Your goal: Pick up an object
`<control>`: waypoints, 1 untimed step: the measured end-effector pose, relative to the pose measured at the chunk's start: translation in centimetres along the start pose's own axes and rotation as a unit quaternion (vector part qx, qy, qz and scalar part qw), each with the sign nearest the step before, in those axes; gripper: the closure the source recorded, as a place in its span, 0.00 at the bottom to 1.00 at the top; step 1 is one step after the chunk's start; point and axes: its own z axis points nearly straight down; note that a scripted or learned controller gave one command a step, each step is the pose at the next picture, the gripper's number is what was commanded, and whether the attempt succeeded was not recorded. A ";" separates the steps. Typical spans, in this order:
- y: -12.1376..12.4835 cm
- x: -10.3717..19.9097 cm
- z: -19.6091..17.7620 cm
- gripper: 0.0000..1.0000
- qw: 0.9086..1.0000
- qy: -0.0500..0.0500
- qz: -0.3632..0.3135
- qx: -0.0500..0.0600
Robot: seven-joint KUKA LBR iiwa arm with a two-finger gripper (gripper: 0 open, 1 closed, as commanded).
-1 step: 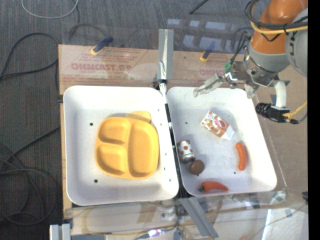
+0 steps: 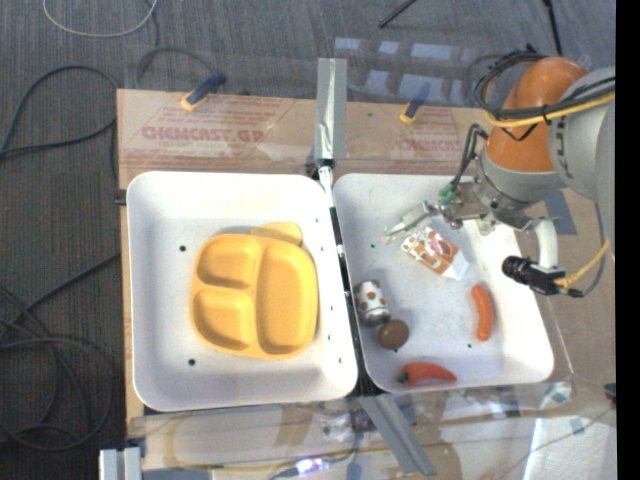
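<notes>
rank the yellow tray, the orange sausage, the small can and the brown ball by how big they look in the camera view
1. yellow tray, by far the largest
2. orange sausage, long and thin
3. small can and brown ball: these look too alike in size to rank

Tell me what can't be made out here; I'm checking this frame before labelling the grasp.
- Gripper: in the camera view the tips are thin and small over the white right bin; open or shut is unreadable.
- Packet: print too small to read.
- Small can: label too small.
- Yellowish piece: mostly hidden behind the yellow tray in the left bin.
- Arm: cut off by the right edge.
</notes>
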 end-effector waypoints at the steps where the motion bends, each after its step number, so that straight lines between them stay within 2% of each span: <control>1: 0.9 -1.3 6.7 0.00 1.000 -0.001 -0.007 -0.001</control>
